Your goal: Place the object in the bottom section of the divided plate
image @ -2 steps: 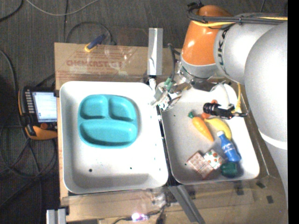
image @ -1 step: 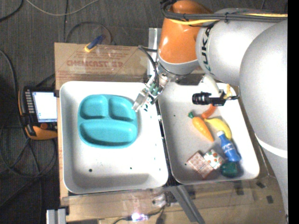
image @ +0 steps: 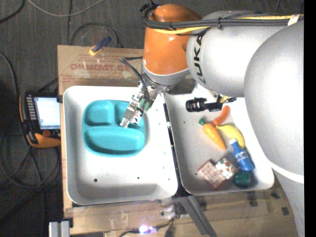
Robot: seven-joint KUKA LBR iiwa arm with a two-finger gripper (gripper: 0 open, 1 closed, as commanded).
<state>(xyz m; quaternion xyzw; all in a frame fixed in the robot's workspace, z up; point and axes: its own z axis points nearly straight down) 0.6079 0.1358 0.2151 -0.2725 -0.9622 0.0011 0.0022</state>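
The pincer (image: 130,118) hung low over the blue plate (image: 101,113), which lay in the left bin (image: 113,179) toward its far side. Its tip was at the right end of the plate, about over the ridge that splits the small far-right section from the long near section (image: 113,141). I could not tell whether the pincer was clenched or released. I could not make out for certain anything carried in it, so I can't say where the object to be placed was. The near section itself looked bare.

To my eye, if it did carry something, the drop wanted a short shift toward the near side first, so the thing would land past the ridge, not on it or in the far-right section. A low release over the middle of that long section seemed safest, since its floor is wide from left to right but narrow from near to far.

There was plenty of open floor in the left bin on the near side of the plate. The tight spot was on the right, where the plate's edge sat near the wall shared with the right bin (image: 190,147). The carrot (image: 214,135), banana (image: 233,134) and bottle (image: 242,157) lay there, well apart from the plate.
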